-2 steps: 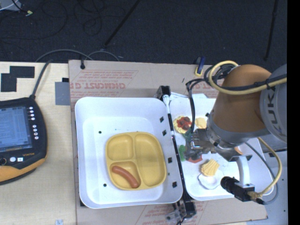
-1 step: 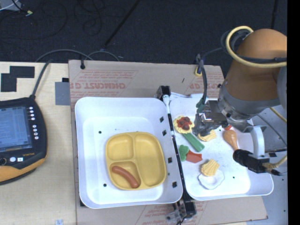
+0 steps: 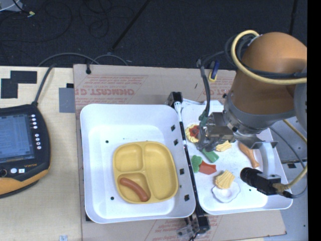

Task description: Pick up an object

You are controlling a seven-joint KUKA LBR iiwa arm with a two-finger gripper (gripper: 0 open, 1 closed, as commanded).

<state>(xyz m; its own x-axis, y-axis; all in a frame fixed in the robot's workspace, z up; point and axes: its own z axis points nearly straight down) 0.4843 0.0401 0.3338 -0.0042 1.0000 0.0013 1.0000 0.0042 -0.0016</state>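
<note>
Partly hidden gripper (image 3: 207, 143), toy food (image 3: 224, 178) below

Even overhead light is falling on the bench (image 3: 125, 82), making the white bins (image 3: 95, 134) glare slightly. Soft shadows are pooling beneath the arm (image 3: 266, 79). The picture is looking mildly grainy, its dark background swallowing detail.

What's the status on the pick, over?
Gripper low in right bin, over the toy food pile; grasp unconfirmed. Sausage on yellow tray, left bin. Arm hides part of the pile.
</note>
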